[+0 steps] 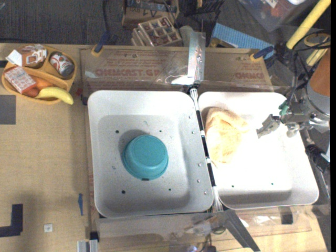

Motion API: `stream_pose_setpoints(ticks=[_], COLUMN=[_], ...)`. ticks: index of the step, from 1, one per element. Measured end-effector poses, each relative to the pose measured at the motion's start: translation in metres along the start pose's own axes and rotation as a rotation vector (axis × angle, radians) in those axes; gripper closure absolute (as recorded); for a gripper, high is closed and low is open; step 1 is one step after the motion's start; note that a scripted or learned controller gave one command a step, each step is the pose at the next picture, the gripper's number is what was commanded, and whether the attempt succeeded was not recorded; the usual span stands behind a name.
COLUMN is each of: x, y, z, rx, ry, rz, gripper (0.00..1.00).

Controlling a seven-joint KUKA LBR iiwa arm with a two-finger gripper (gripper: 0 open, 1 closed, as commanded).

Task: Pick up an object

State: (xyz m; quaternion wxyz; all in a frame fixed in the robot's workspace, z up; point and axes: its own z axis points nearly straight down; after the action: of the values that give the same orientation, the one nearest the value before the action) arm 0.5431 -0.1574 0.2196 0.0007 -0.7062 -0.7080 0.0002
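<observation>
A teal bowl [146,156] lies upside down in the middle of the left bin [105,114]. A pale yellow, crumpled soft object [224,133] rests against the left wall of the right bin [294,193]. My gripper [278,129] hangs over the right bin's upper right part, a little to the right of the yellow object and apart from it. Its fingers [265,126] are spread open with nothing between them.
A yellow tray [10,80] with a banana and snack packs sits at the far left of the bench. Cardboard and clear plastic lie behind both bins. Cables and boxes crowd the floor beyond.
</observation>
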Motion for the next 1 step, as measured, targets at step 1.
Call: stream_pose_setpoints(ticks=[1], x=[0.0507], y=[-0.0408], z=[-0.0423], rx=[0.001], ry=[0.001], rz=[0.059], gripper=[0.00])
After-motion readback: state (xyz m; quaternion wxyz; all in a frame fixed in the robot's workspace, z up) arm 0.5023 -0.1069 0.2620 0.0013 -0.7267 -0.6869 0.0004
